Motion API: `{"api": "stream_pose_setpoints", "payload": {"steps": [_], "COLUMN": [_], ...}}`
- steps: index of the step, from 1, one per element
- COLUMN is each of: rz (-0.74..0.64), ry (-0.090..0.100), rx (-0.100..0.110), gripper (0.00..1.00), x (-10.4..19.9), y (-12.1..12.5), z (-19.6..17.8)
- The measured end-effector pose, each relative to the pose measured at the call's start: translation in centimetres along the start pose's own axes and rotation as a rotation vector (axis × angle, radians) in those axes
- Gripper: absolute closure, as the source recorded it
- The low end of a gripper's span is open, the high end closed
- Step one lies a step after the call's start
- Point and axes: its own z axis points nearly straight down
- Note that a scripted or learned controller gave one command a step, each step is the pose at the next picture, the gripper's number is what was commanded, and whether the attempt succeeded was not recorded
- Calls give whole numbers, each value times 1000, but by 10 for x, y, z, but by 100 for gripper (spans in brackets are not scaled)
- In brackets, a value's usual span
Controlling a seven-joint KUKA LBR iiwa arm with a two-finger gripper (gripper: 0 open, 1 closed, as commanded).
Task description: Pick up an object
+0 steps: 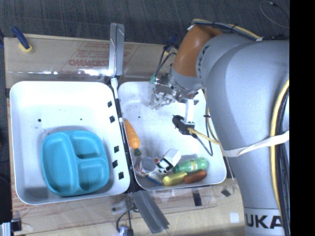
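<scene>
Two white bins sit side by side on the desk. Over the right bin [147, 95], the pincer [160, 100] hangs near its far edge; whether it is spread or pressed together cannot be told. A carrot [131, 134] lies by the divider, a green bottle [192, 164] among clutter at the near edge, and a blue tray [74, 162] in the left bin [29, 95].

a robotics lab or test cell, seen from above. a large grey industrial arm [246, 107] with an orange band and bundled cables reaches in from the right. two shallow white bins [29, 95] sit side by side on a cardboard-covered bench [74, 53], held by metal brackets at the seam between them. dark carpet [74, 4] lies beyond the bench's far edge. toy food [189, 171] piled in the right bin's near corner suggests a staged grasping trial.
</scene>
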Motion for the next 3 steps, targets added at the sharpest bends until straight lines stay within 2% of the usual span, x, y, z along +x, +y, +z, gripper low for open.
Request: {"api": "stream_pose_setpoints", "payload": {"steps": [1,2,3], "rz": [0,-51,-110], "ry": [0,-2,-1], "rx": [0,-5,-1], "gripper": [0,0,0], "x": [0,-1,12], "y": [0,0,-13], "z": [0,-20,10]}}
